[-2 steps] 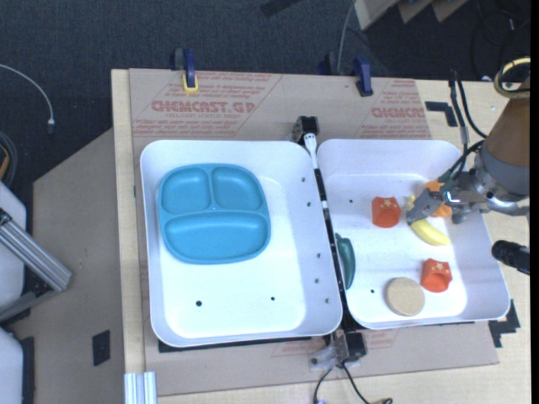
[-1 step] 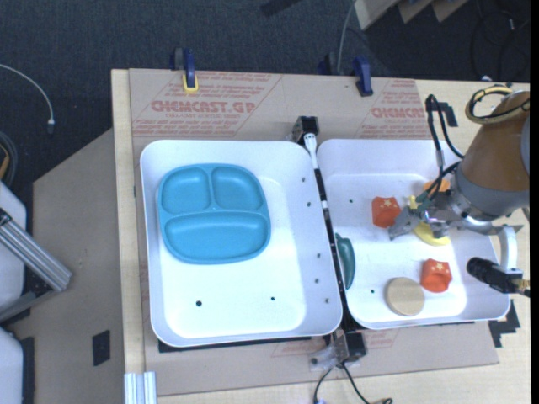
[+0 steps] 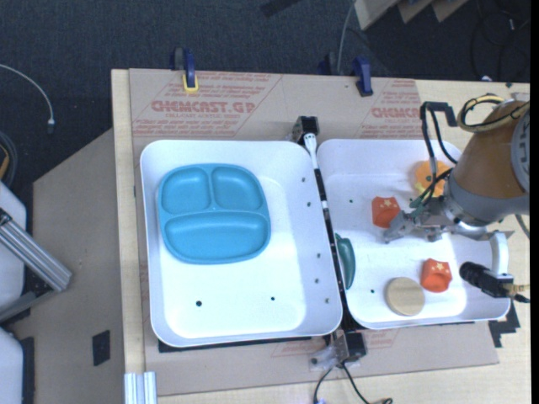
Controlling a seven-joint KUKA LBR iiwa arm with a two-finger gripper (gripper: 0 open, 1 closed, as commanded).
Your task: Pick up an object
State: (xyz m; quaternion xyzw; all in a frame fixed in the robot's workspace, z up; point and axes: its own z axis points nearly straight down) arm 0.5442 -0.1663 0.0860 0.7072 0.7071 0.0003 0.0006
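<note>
In the right bin lie several small items. A red block sits near the middle, and a red-orange block lies toward the front beside a tan round disc. A teal piece rests against the bin's left wall. An orange and yellow item at the back is partly hidden by the arm. My gripper is low over the bin, just right of the red block and above the red-orange block. Nothing visible is lifted off the bin floor.
The left bin holds a blue divided plate in its back half. The grey and orange arm covers the right bin's back right part. Cables loop behind the arm. Blue clamps stand at the bench's far edge.
</note>
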